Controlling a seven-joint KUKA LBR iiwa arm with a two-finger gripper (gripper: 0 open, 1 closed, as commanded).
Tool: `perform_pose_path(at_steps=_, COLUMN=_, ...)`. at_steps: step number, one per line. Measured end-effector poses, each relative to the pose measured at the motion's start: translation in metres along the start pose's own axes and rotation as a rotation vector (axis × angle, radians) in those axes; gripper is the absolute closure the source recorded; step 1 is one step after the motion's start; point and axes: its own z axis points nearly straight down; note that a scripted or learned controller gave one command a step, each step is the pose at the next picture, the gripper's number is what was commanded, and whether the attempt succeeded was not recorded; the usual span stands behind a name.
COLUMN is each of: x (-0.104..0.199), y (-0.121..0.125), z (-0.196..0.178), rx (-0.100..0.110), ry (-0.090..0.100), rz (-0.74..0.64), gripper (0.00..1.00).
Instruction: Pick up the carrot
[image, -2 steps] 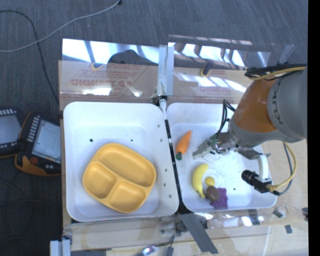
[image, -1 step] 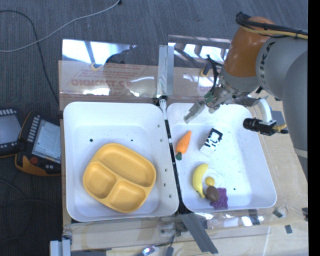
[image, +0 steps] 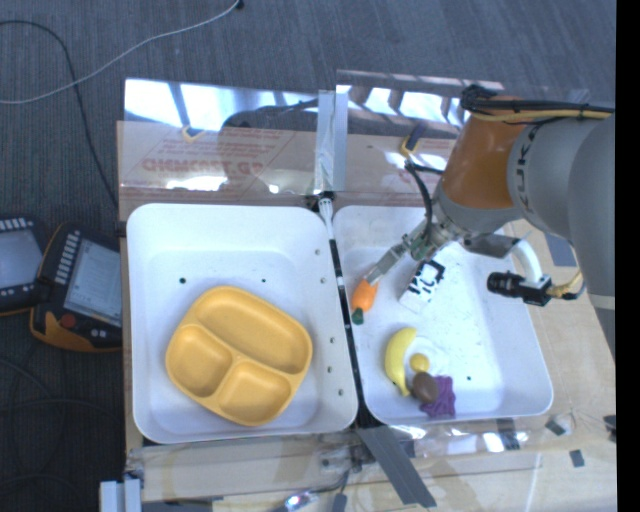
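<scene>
The carrot (image: 364, 296) is small and orange with a green tip. It lies in the right bin (image: 520, 345), close against that bin's left wall. My gripper (image: 395, 286) hangs over the right bin's upper middle, open, with nothing between its fingers. One thin grey finger (image: 383, 266) points down-left and ends just above the carrot. The other finger (image: 424, 281), marked black and white, stands to the carrot's right. The carrot sits just outside the gap, at the grey finger's tip.
A yellow divided plate (image: 238, 352) lies in the left bin (image: 160, 240). A banana (image: 399, 358), a small yellow piece (image: 419, 363) and a purple and brown item (image: 434, 392) lie near the right bin's front. The divider wall (image: 340, 300) runs beside the carrot.
</scene>
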Motion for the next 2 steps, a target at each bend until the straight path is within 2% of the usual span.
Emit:
perform_pose_path(at_steps=1, x=0.024, y=-0.039, z=0.023, rx=0.019, ry=0.012, rz=-0.139, gripper=0.0)
perform_pose_path(at_steps=2, x=0.091, y=-0.042, z=-0.072, rx=0.018, ry=0.03, rz=-0.557, gripper=0.0)
